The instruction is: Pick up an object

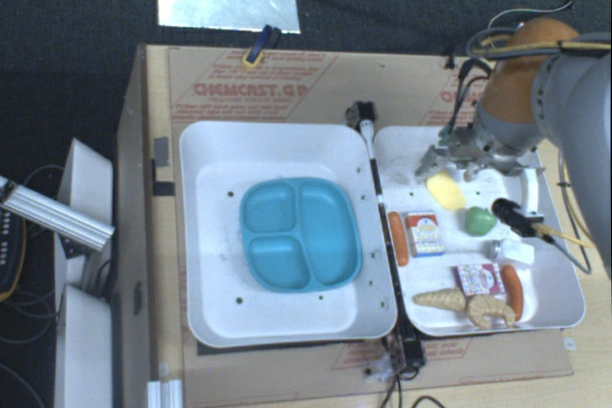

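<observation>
Claw (448,163) low over right bin (574,301), beside yellow lemon (445,192).

Dark carpet floor (76,5) around a cardboard-topped bench (287,81)

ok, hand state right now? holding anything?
Hand: open or shut cannot be told; it sits low in the right white bin, just above the pale yellow lemon-shaped toy. No object seen in its grip.

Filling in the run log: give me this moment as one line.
stage: reaching | hand: over right bin, beside lemon | held: nothing seen | tray: in left bin
</observation>
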Robot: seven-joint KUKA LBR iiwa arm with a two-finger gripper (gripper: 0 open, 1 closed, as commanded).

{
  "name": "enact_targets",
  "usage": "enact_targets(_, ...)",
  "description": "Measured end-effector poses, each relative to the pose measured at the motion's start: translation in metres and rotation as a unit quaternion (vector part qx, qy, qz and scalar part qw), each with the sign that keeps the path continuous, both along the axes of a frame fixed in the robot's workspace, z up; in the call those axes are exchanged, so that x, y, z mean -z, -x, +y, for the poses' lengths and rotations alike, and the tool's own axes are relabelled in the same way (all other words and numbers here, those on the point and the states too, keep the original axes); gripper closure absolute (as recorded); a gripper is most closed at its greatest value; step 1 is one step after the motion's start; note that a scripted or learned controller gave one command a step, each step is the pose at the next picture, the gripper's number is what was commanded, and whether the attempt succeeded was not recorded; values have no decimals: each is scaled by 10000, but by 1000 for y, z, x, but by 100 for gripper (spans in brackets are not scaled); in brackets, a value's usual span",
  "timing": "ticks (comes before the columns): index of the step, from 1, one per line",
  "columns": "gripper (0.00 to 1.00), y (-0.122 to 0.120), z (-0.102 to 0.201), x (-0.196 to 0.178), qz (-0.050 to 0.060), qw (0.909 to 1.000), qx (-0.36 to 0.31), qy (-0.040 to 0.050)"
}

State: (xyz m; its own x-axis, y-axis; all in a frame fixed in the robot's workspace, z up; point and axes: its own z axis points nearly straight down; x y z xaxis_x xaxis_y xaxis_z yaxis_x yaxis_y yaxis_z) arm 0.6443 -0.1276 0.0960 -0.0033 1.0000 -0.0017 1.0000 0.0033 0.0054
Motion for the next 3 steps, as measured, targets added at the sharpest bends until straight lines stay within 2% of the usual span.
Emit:
enact_targets(1,0,10,-21,11,16,10000,10,-1)
enact_targets(2,0,34,-30,11,21,10000,12,-5)
enact_targets(3,0,-10,1,11,8,10000,-6,-10)
